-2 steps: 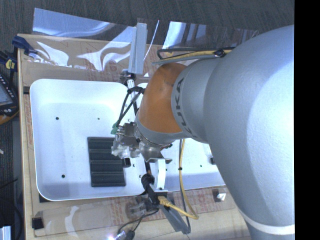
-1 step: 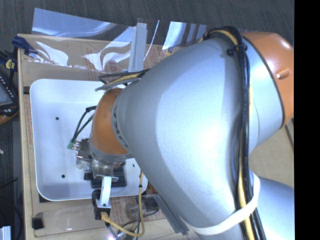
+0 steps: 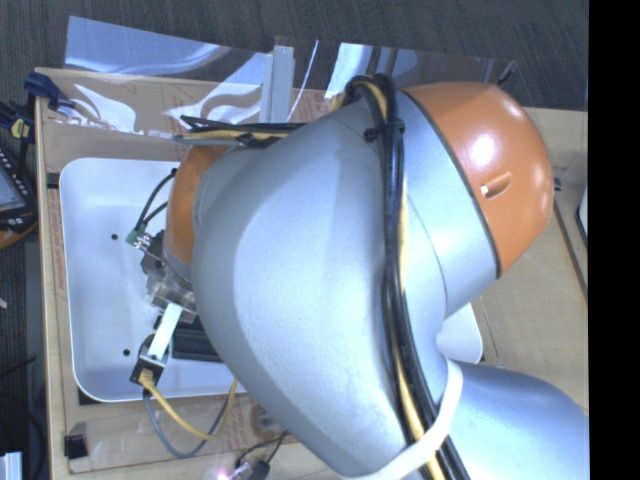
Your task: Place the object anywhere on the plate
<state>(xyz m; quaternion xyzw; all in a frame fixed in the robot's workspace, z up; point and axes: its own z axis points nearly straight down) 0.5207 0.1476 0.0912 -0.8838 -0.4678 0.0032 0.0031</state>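
My grey arm (image 3: 330, 298) with its orange band (image 3: 480, 178) lies across most of the view and hides the middle of the bench. The gripper (image 3: 158, 268) reaches down into the left white bin (image 3: 90, 268), near that bin's middle, and I see it from behind and partly covered by the wrist. The bare bin floor shows to its left and in front of it.
A small piece of the right white bin (image 3: 462, 340) peeks out under the arm. Clear plastic sheets (image 3: 150, 53) stand along the back of the wooden bench (image 3: 550, 268). Dark tools (image 3: 15, 188) lie off the bench's left edge.
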